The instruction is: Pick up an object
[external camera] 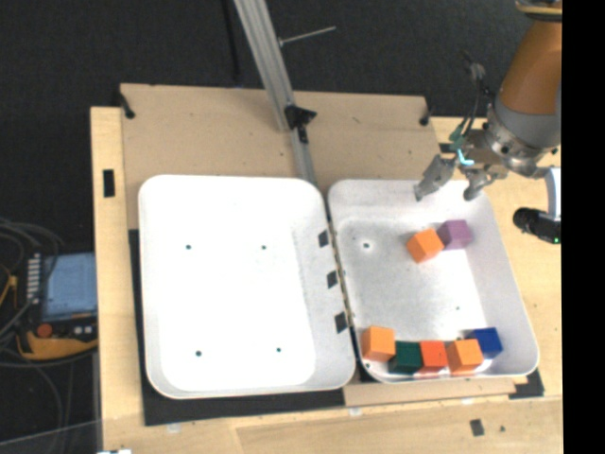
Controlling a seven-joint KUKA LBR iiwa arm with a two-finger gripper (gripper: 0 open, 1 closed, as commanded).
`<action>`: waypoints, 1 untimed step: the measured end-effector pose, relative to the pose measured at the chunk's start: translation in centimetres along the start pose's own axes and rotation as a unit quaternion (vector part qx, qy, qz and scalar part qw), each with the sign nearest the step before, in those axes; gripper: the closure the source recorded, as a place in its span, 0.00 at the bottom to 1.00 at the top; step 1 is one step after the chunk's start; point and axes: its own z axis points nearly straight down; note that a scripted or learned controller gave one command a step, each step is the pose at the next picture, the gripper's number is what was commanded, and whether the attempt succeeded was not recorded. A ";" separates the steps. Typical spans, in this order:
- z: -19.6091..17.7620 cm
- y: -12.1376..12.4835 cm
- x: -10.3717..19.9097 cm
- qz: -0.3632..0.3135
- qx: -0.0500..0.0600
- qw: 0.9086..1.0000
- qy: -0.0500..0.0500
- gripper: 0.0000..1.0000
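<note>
My gripper (450, 186) hangs open over the far edge of the right bin (506, 282), its two fingers spread with nothing between them. Just in front of it, inside that bin, an orange cube (424, 245) and a purple cube (456, 234) lie side by side. Along the bin's near edge runs a row of cubes: orange (379, 341), dark green (407, 356), red-orange (433, 354), orange (464, 354) and blue (487, 340).
The left bin (232, 282) lies beside the right one, joined by black clips. A slanted metal post (274, 74) rises behind the bins. A blue device (71, 287) with cables lies off the bench's left side.
</note>
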 end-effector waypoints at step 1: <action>-0.3 0.1 -0.1 -0.001 -0.002 1.000 -0.002 0.00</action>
